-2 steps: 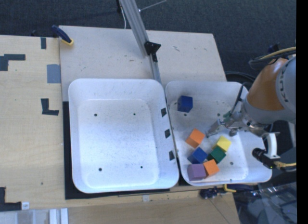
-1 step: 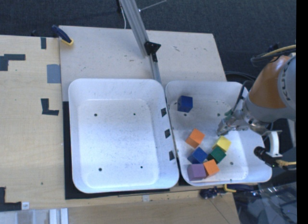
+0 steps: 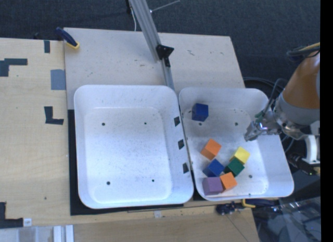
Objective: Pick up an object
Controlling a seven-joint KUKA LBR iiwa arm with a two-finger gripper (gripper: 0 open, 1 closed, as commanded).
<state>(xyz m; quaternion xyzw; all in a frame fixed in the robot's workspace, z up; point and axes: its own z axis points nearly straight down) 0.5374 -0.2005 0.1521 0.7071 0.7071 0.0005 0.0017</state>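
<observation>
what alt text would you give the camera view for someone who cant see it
The gripper hangs over the right bin, which holds seven small blocks: a lone blue block and a cluster near the front. The left bin sits beside it.

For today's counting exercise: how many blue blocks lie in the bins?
2. One blue block sits alone near the right bin's upper left; the other blue block sits in the cluster below. None seems hidden.
</observation>
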